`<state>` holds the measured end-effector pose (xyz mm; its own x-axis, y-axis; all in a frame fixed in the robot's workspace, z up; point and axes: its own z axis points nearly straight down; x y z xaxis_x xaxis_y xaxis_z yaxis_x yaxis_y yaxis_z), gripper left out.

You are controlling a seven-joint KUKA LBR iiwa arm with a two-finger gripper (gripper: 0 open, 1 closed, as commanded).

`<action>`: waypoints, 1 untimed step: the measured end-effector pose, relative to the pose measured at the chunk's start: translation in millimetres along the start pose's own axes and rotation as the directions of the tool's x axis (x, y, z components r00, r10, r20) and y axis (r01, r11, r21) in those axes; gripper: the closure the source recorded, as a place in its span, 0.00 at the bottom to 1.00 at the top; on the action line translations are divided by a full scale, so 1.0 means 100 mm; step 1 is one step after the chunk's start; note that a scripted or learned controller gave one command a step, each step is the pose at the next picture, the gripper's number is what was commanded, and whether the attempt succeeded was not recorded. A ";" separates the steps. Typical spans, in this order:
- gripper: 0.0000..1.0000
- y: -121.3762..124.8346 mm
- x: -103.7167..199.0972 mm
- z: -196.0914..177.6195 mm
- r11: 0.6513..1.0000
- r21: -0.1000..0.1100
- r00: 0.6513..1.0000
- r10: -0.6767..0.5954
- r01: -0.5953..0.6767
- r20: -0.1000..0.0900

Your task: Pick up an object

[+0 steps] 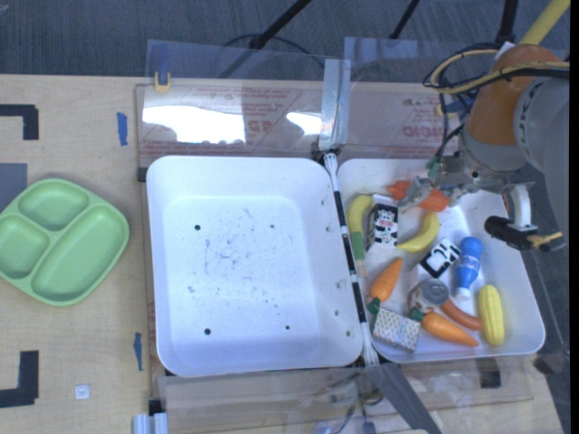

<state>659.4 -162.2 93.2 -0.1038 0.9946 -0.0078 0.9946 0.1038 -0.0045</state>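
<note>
The right bin point(529, 337) holds several toy items. Among them are a yellow banana point(421, 234), a green-yellow banana point(360, 213), a black-and-white carton point(384, 224), an orange carrot point(385, 279), a blue bottle point(468, 265), a corn cob point(491, 313) and a patterned box point(396, 328). My gripper point(441, 183) hangs low over the far part of this bin, right beside two small orange pieces point(433, 201) point(399, 190). The wrist hides where it meets them.
The left bin point(240, 260) lies beside the right one, with a black divider rail point(348, 242) between them. A green divided plate point(59, 238) rests on the bench at far left. Clear panels point(271, 98) stand behind both bins. A black-and-white block point(441, 259) and another carrot point(448, 328) lie near the front.
</note>
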 end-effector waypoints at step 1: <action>0.00 -0.17 -0.12 0.07 0.994 -0.007 0.994 -0.109 0.109 -0.006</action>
<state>643.5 -176.1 86.8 -0.2116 0.9774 -0.0015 0.9773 0.2116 0.0017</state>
